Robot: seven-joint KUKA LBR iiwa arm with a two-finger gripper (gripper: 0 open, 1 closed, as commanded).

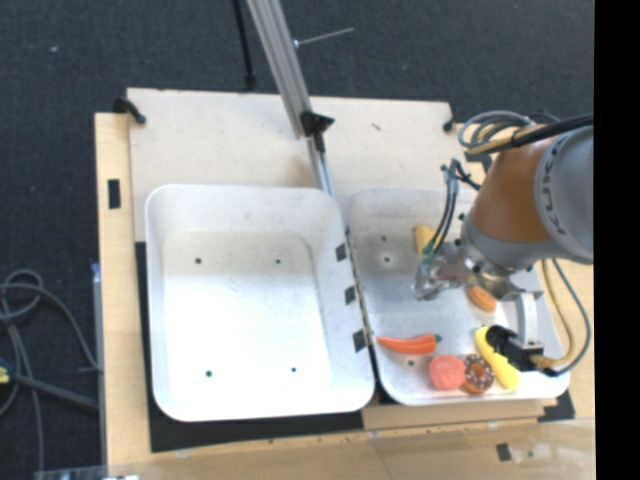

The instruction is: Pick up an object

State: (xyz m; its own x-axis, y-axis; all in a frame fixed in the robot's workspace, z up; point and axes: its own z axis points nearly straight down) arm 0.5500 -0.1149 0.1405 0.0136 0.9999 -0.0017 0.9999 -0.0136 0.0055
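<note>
Overhead slanted view of the bench (200, 143) with two shallow white bins side by side. The arm (545, 203) enters from the right, its grey body leading into an orange band (505, 203) above the wrist, and bends downward over the right bin (385, 228). Cables loop around the wrist section. The gripper (430, 286) hangs low over the middle of the right bin, pointing down toward the bin floor; how far its fingers are parted cannot be told at this resolution, and no object can be seen between them.

Candidate objects lie in the right bin. A small yellow piece (426, 236) sits just beside the wrist on its upper left. A small orange piece (481, 297) lies just right of the gripper, partly under the arm. Along the near wall of the bin rest an orange carrot-like object (407, 344) with a green tip, a pink rounded object (447, 372), a dark reddish speckled object (477, 373) touching or nearly touching the pink one, and a yellow banana-like object (497, 359) with a black piece across it.

The left bin (250, 303) lies well apart from the gripper. A metal rail (283, 53) slants down from the top edge toward the gap between the bins.
</note>
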